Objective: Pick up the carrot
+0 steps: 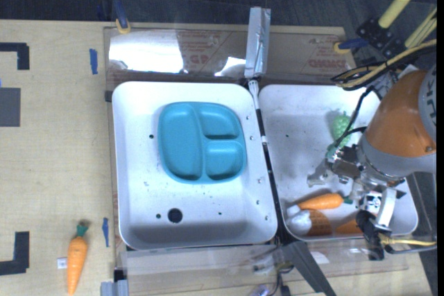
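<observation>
My tool [352, 185] hung low in the right white bin [291, 114], grip unclear, just beside a smooth tapered carrot [322, 202]. A glossy blue divided plate [202, 141] sat left; another carrot [76, 256] lay on the pale wooden worktop [48, 170].

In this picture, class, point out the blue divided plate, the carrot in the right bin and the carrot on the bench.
Blue divided plate [182, 142], camera view, its large left compartment.
Carrot in the right bin [323, 202], camera view, mid-body.
Carrot on the bench [75, 258], camera view, orange body.
</observation>
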Controlling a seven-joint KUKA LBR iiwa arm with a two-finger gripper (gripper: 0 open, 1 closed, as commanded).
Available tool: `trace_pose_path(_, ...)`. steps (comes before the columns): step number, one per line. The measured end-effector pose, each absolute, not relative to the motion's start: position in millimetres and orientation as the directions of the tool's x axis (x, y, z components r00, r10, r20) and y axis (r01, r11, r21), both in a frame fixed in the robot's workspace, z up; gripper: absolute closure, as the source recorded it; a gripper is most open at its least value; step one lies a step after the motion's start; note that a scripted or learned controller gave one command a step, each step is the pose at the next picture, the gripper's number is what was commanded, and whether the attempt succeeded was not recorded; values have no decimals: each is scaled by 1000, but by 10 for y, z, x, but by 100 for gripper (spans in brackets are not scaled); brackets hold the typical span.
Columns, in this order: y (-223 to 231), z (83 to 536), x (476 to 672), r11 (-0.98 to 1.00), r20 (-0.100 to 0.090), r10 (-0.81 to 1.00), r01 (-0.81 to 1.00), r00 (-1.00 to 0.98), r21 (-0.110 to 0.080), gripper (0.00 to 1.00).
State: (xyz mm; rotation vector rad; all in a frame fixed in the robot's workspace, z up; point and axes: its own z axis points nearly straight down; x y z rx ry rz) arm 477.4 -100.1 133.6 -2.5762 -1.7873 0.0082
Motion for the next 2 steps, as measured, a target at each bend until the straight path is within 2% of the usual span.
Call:
trace_pose_path(1, -672, 1847, 4792, -302, 1, 953, 953, 302, 0, 0)
trace_pose_path(2, -993, 941, 4782, -188, 0, 982, 982, 188, -4, 0)
